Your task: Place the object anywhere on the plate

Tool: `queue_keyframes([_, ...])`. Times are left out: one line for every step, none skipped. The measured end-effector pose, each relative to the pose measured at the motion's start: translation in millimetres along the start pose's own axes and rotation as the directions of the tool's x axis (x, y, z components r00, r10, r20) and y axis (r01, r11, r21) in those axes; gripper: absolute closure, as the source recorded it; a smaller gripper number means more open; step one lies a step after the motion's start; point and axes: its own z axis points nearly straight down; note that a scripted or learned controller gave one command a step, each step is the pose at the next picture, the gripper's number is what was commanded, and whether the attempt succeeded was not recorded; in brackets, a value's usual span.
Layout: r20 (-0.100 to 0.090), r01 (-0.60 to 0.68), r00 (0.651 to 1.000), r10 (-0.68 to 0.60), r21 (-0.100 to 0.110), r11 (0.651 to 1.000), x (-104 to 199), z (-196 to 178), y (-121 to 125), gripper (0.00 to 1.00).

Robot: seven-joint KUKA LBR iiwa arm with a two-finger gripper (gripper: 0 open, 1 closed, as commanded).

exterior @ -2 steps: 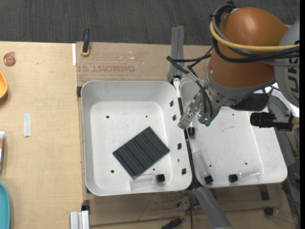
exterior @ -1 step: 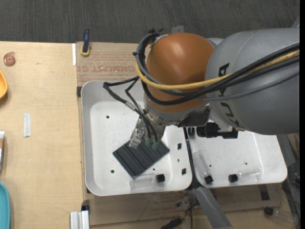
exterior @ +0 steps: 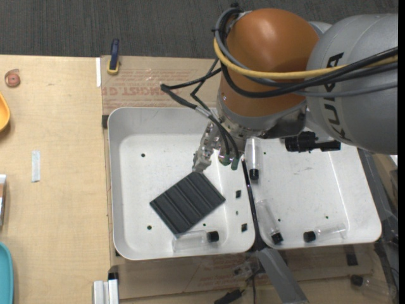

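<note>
Found the dark ribbed plate point(exterior: 188, 201) lying flat and askew in the left bin point(exterior: 126, 170), toward its near side, well apart from the bin's left wall. Hung the gripper point(exterior: 204, 158) low over that same bin, just beyond the plate's far corner, under the bulk of the arm point(exterior: 272, 62) reaching in from the right. Could not tell whether the grip was open or closed: too small, and tangled among cables. Could not make out for sure any object carried there either. Noted a white tube point(exterior: 252, 160) with a dark end just right of the gripper, over the wall shared with the right bin point(exterior: 354, 195); loose thing or part of the tool, impossible to say.

Judged the step in hand to be the approach to the plate. To do it well: needed a short shift toward the near side, so as to stand over the ribbed middle and not the corner; then a straight, slow descent, with release only close above the surface, lest the object bounce or roll along the grooves and off the edge. Afterwards, a vertical lift clear, without dragging the plate aside.
</note>
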Motion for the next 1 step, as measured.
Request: queue_keyframes([-0.001,0.328,0.945,-0.328,-0.001,0.945,10.0,-26.1,-66.8,1.00])
